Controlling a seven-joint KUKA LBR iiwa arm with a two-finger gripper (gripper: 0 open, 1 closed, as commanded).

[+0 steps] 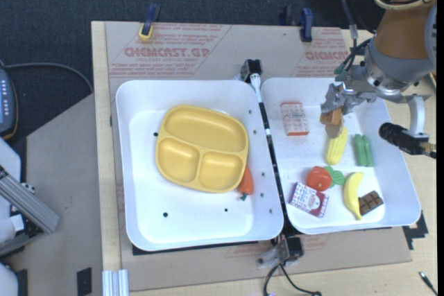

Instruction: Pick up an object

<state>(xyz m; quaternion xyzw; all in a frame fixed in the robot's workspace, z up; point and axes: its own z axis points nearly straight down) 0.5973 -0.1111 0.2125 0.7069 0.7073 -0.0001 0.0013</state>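
Gripper: the gripper [338, 107] hangs over the far part of the right bin [409, 208], reaching in from the right below the orange-banded wrist.
Fingers: they look closed on a small brown block [332, 117]; the block sits right at their tips, so I judge it gripped, though whether it is off the bin floor cannot be told.
Brown block: likely a light, stiff toy piece with flat faces; a pinch across two opposite flat sides should hold. Being small, it could twist out if caught near an edge.
Corn cob [337, 145]: yellow, lying just near of the block. Probably hollow plastic, light, rounded and a bit slippery; best taken across its middle.
Green pod [362, 150]: right of the corn, slim, easy to span across its width.
Banana [353, 193]: near right part of the bin, curved and smooth; grip across the thick middle, not the tapered ends.
Tomato [320, 179]: red, round, with green leaves beside it; likely to roll out of a shallow pinch.
Flat packets: a pale one [295, 118] in the far left part of the bin and a red-white one [308, 199] nearer; thin, lying flat, hard to get fingers under.
Chocolate piece [370, 202]: dark, touching the banana; crowded, awkward to take alone.
Left bin [132, 177]: holds a yellow divided tray [201, 148] with a carrot [246, 181] at its right rim.
Worktop [104, 80]: brown board under both bins.
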